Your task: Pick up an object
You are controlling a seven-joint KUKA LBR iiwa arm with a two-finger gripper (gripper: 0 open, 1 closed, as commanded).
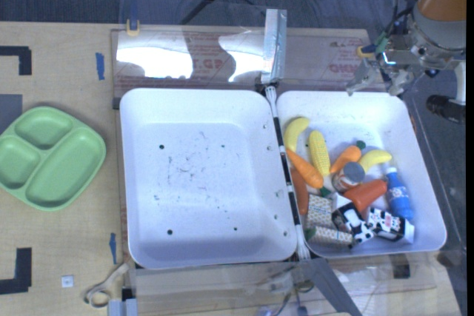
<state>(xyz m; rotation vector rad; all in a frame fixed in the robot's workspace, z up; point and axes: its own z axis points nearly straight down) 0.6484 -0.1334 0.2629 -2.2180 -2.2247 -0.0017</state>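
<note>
My gripper (379, 83) hangs at the top right, over the far rim of the right bin (424, 159), below the orange band of the arm. Its two thin fingers stand spread, open, with nothing between them. The right bin holds a pile of toys: a yellow banana (296, 131), a corn cob (318, 150), an orange carrot (305, 168), a small banana (375, 157), a blue bottle (398, 196), a red-orange piece (364, 192) and a black-and-white cow toy (370, 224). All of them lie in front of the gripper and apart from it.
The left bin (200, 166) sits beside the right one, with a ridge between them. A green divided plate (48, 157) lies on the bench at far left. A clear panel and a metal bracket (274, 41) stand behind the bins.
</note>
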